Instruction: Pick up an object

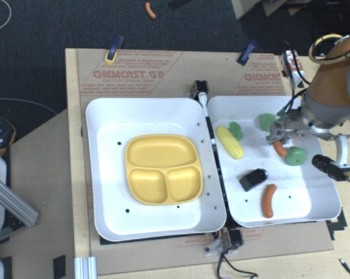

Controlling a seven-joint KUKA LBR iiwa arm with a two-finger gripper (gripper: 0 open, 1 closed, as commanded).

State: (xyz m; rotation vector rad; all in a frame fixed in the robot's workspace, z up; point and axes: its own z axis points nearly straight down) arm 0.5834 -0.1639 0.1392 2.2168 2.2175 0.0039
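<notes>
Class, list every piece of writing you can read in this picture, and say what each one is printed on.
"CHEMCAST GP": red print on the brown board under the bins, upper left.
A second red print of the same style on the board at upper right: partly hidden, too blurred to read surely.
Smaller red lines around both prints: too small to read.
No writing is legible on the bins, the yellow tray or the toy foods.

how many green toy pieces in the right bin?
3 visible. A dark green piece beside the yellow plastic corn cob, a bumpy green piece at the gripper, a round green piece right of it. The arm may hide more.
</notes>
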